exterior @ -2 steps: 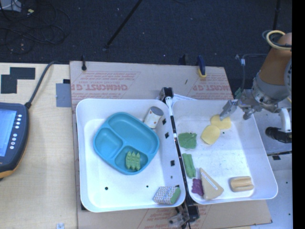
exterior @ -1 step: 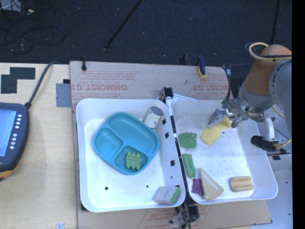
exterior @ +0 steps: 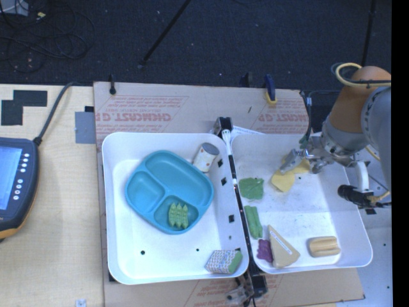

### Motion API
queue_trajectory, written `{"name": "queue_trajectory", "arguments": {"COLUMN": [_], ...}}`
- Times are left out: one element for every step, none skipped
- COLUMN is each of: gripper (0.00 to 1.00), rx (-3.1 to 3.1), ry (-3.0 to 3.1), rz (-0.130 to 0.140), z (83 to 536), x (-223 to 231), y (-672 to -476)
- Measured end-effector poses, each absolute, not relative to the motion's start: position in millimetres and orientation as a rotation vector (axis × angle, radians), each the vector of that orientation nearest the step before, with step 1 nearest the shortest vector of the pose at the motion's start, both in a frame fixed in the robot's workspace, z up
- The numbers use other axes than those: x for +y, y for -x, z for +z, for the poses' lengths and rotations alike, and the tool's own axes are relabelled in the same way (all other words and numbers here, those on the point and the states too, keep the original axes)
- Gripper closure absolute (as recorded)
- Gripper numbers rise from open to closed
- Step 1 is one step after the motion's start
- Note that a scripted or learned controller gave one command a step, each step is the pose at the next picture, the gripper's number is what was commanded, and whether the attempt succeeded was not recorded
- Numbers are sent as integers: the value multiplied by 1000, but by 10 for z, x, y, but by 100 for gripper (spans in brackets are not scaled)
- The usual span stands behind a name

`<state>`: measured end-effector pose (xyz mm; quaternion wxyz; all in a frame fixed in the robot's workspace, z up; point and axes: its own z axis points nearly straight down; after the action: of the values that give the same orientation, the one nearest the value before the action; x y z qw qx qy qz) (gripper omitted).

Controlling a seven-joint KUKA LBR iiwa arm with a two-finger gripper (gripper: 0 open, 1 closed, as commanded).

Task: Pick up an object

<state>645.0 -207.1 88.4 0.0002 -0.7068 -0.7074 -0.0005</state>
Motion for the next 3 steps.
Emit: {"name": "queue_trajectory", "arguments": {"gripper": [0, 0, 0], "rx": [-2223, -2222, -2222], "ry": [2219, 2219, 2220], "rz": [1, 1, 1], "z": [899, 880, 960], "x": [-2115, -1980, -1975], "y": [-6447, -6438, -6435]}}
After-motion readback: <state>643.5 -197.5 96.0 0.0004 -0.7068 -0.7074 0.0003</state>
